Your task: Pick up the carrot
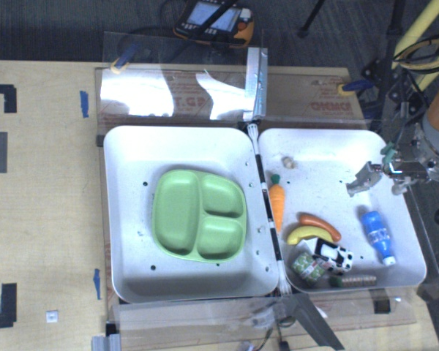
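The carrot (277,203) is orange with a green top and lies lengthwise against the left wall of the right bin (329,146), its green end pointing to the back. My gripper (380,181) hovers over the right side of that bin, well to the right of the carrot and apart from it. Its fingers (360,179) stand open, with only white bin floor showing between them.
Right of the carrot lie a red sausage (320,222) and a banana (309,234), with a black-and-white toy (334,255) and a greenish object (306,266) at the front. A blue bottle (378,237) lies below the gripper. A green divided plate (200,214) sits in the left bin (132,159).
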Robot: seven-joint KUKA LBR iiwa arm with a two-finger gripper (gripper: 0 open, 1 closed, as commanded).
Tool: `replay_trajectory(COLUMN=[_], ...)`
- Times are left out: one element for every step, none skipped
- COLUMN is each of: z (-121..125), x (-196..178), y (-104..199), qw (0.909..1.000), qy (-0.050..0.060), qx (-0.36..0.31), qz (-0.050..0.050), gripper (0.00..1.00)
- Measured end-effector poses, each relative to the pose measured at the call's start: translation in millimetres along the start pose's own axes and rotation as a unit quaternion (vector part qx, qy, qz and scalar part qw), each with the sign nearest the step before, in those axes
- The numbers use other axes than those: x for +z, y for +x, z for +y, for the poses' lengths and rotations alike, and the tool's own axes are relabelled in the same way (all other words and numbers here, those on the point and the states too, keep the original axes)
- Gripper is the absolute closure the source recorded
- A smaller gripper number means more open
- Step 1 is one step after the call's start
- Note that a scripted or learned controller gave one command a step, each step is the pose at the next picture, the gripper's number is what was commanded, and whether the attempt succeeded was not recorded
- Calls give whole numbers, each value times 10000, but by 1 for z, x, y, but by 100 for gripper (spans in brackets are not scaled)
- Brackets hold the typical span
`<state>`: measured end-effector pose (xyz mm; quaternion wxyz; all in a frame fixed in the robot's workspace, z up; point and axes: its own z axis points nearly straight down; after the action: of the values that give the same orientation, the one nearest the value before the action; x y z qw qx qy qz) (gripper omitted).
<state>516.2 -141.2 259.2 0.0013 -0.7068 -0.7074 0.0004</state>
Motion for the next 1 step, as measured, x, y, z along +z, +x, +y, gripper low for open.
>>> replay_trajectory(z=[29], x=[102], y=[44], qw=[10000], qy=[-4], qx=[46], qz=[-4], gripper=[0])
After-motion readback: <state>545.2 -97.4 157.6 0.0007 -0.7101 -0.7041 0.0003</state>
